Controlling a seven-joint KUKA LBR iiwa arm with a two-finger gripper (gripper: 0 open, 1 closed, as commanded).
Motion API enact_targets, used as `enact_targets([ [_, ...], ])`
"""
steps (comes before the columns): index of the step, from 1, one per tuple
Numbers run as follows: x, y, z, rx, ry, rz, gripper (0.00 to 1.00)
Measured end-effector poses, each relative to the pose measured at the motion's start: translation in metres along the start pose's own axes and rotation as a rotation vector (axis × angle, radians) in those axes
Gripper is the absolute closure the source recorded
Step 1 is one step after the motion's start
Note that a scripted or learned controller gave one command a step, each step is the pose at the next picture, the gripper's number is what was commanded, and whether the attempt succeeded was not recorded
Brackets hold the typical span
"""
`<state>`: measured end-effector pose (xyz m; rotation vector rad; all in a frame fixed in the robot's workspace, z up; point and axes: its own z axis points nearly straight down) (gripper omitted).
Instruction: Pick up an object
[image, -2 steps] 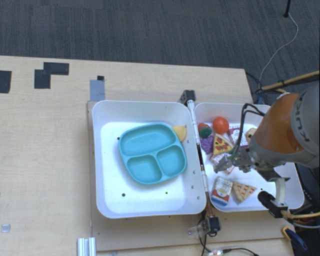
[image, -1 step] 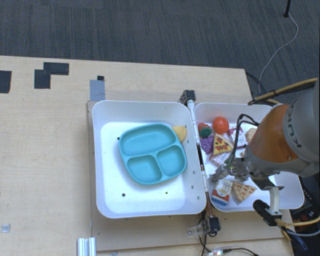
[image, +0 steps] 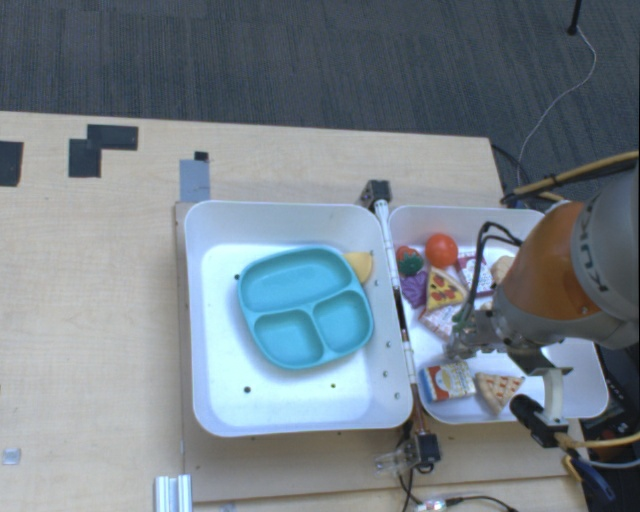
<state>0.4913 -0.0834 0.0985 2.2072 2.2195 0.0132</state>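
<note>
Camera view: my grey arm with the orange band (image: 545, 265) reaches in from the right and sits low over the right white bin (image: 592, 385). The gripper (image: 462, 345) hangs in the bin's middle, just above a small red-and-white packet (image: 447, 382) near the front wall. I cannot tell how the fingers are set; they blur into the clutter and nothing shows clearly between them.

Candidate objects all lie in that right bin: a round red tomato-like ball (image: 441, 248) at the back, a red-and-yellow pizza-slice toy (image: 442, 290) beside a purple piece (image: 413, 287), a small green-and-red item (image: 410, 263), and a tan wedge like a bread slice (image: 498, 387) just beside the packet.

The left white bin (image: 200, 330) holds a blue three-compartment plastic tray (image: 302, 305), with a yellow piece (image: 360, 264) touching its back right corner.

Progress, my read: approach done, tool down among the items. Grasp not confirmed, lift not yet done. Packet looks like the nearest target.
</note>
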Motion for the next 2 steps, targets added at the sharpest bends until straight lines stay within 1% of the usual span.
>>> enact_targets([
  [1,0.066,0.056,-0.086,0.01,0.004,-0.001,1.0],
  [2,0.144,0.054,-0.116,0.012,0.005,-0.003,1.0],
])
